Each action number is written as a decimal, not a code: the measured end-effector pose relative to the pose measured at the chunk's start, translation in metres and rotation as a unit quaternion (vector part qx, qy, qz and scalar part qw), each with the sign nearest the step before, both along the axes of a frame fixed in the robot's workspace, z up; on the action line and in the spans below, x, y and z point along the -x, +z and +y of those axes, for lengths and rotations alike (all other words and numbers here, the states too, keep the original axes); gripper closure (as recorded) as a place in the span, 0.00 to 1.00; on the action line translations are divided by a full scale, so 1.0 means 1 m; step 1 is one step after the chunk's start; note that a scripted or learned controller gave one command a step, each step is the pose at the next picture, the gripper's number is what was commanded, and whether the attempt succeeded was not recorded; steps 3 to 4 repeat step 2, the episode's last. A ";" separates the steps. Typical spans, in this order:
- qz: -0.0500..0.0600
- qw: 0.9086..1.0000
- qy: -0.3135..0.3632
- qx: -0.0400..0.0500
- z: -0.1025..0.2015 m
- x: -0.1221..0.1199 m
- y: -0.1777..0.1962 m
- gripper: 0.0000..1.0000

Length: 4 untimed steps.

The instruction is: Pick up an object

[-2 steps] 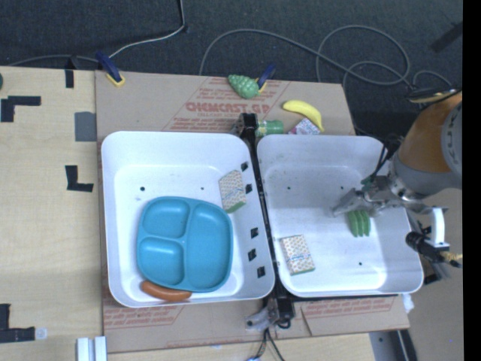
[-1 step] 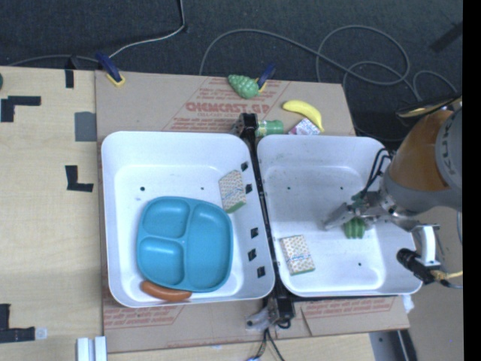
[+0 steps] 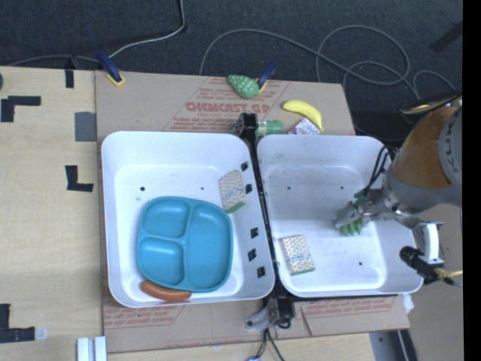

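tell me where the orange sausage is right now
The orange sausage lies in the left bin, at its near edge, against the blue divided plate.

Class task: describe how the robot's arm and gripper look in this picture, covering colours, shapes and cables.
The arm is a thick rounded grey body with a broad orange band. A dark cable loops beside its wrist. The gripper is small, grey and metallic.

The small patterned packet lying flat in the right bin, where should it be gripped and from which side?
Probably from straight above, closing across the shorter width of the small patterned packet. It lies flat on the floor of the right white bin, slightly angled, so the pincer would need turning to match its long edges.
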State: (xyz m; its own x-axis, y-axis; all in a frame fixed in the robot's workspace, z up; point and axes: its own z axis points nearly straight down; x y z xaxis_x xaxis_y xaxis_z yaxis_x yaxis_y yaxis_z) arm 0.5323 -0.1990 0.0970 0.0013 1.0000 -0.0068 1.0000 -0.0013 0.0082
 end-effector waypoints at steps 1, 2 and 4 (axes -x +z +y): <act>0.002 1.000 0.002 -0.004 0.063 -0.047 -0.011 1.00; 0.004 1.000 0.002 -0.004 0.141 -0.004 0.088 1.00; 0.004 1.000 0.002 -0.004 0.141 -0.004 0.088 1.00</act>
